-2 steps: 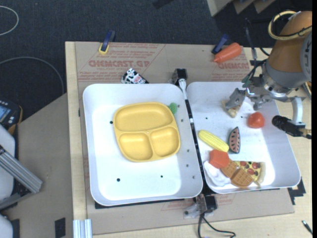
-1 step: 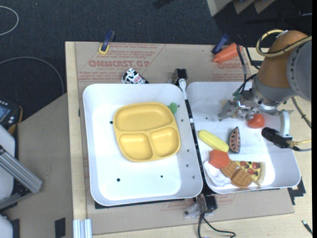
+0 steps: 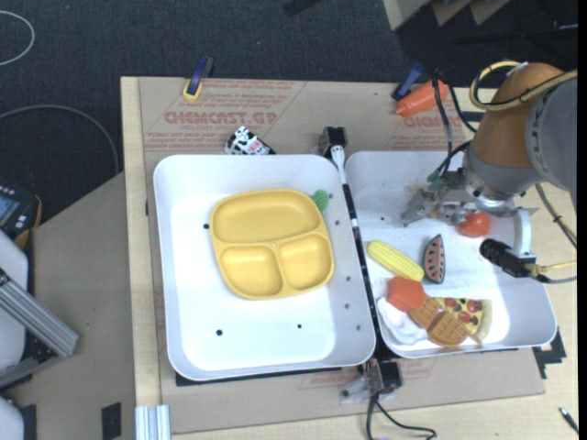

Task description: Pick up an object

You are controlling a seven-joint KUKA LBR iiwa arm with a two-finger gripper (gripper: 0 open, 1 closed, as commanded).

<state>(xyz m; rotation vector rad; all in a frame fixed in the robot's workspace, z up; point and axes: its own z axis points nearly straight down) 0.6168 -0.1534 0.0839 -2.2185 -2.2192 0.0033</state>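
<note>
The right bin (image 3: pixel 532 324) holds several toy foods. A yellow corn cob (image 3: pixel 394 258) lies near its left wall, with a watermelon slice (image 3: pixel 433 258) just right of it. An orange-red piece (image 3: pixel 405 292), a waffle (image 3: pixel 431 315) and a pizza slice (image 3: pixel 464 313) sit at the front, partly on a white cloth (image 3: pixel 396 324). A red tomato-like piece (image 3: pixel 474 224) lies at the back right. My gripper (image 3: pixel 427 206) is low over the bin's back part, left of the red piece and above the corn. Nothing is visibly held in it.
The left bin (image 3: pixel 183 273) holds a yellow divided plate (image 3: pixel 271 242) with a small green piece (image 3: pixel 319 199) at its back right corner. A black-and-white object (image 3: pixel 246 141) and two clamps (image 3: pixel 195 79) (image 3: pixel 417 95) sit on the board behind the bins.
</note>
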